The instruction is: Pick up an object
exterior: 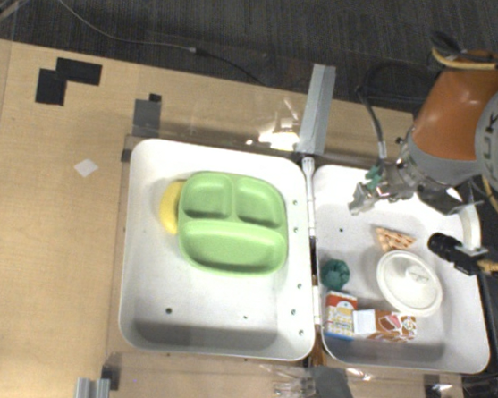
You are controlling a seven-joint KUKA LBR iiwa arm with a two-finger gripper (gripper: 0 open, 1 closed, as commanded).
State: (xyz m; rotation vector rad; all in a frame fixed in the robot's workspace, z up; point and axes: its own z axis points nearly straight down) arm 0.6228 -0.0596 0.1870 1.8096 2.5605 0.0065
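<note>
My gripper [372,191] hangs over the back part of the right bin [340,191], its fingers pointing down and left, with nothing seen between them. Below it in that bin lie a small orange-patterned packet [393,239], a white round lid or bowl [409,281], a dark green ball [336,272], and a small red and white carton [340,314] beside a brown and white packet [394,325]. The gripper is apart from all of them.
The left bin [207,324] holds a green compartment tray [232,221] with a yellow object [169,205] tucked under its left side. A grey metal post [317,103] stands behind the divider between the bins. Cables run by the arm at the right.
</note>
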